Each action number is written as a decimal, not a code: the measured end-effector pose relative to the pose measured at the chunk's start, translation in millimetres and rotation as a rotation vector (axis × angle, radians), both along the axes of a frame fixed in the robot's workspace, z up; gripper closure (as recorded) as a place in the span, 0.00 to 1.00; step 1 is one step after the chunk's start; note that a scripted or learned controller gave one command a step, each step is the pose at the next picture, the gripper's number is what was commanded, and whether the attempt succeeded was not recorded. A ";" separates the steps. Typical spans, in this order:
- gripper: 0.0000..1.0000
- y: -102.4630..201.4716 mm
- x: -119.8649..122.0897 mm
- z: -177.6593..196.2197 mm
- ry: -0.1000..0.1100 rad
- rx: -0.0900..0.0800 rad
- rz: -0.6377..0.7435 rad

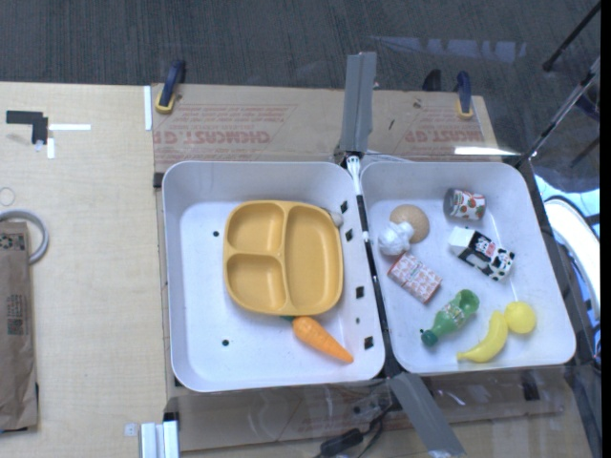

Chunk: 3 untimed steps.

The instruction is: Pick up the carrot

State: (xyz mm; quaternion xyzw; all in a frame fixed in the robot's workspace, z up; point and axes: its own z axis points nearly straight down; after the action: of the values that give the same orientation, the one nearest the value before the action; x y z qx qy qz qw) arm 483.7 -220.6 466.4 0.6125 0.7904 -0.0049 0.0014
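Nearest the camera, the left bin, a shallow white tray with rounded corners and a smooth, lightly scuffed floor, is holding two things: the carrot, an orange tapered toy with a small green stub at its thick end, is lying at a slant near the bin's front right corner, its green end just touching or tucking under the front edge of a yellow plate. That plate, matte plastic with rounded corners and three compartments, is sitting in the middle of the bin. Beside it, the right bin is carrying a crowd of small toys. Along its front a curved yellow banana is resting against a round yellow fruit, and just left of them a glossy green bottle is lying on its side. Farther back a flat pink patterned box is lying tilted, with a black-and-white carton to its right. Behind the box a small white lumpy object is touching a tan rounded piece, and a small printed can is lying near the far wall. Beyond both bins, a flat sheet of brown cardboard with red lettering is being pinned by two blue clamps. The pale wooden bench is stretching off to the left, bearing a brown paper bag at its edge. Whether the gripper is open or closed I cannot tell.
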 end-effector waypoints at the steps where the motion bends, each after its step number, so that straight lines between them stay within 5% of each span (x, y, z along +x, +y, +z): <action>1: 1.00 -0.4 1.7 8.3 0.001 -0.003 0.002; 3: 1.00 -1.2 5.3 24.5 0.002 -0.008 0.006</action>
State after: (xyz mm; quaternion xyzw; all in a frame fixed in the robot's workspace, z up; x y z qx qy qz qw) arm 489.0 -221.9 490.9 0.6103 0.7921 -0.0087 0.0029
